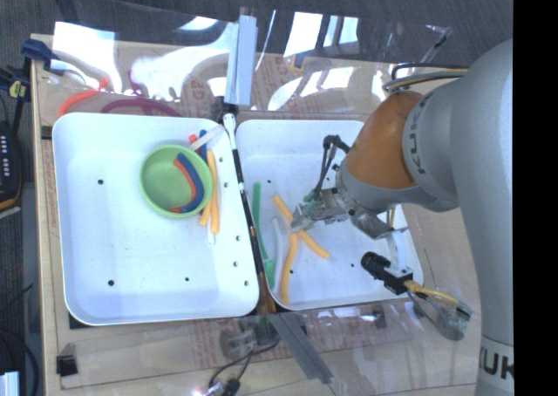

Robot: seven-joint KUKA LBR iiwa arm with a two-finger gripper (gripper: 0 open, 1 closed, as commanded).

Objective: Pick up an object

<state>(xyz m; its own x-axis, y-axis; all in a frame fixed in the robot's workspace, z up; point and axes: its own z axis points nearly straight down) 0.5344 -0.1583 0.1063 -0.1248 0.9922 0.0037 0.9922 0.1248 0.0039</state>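
Note:
My gripper [305, 216] is low in the right bin [288, 146], just over a cluster of thin orange sticks [312, 246] that fan out on the bin floor. One orange stick [282, 208] lies just left of the gripper, and another [289, 262] points toward the bin's front. The gripper tip sits among the sticks, and I cannot make out whether anything is between its jaws. Green sticks [258, 211] lie along the right bin's left wall.
The left bin [113, 246] holds a green bowl [161, 180] with blue and red curved pieces [189, 183] inside, and orange sticks [210, 198] lean beside it. The arm's orange band and grey body cover the right bin's right side.

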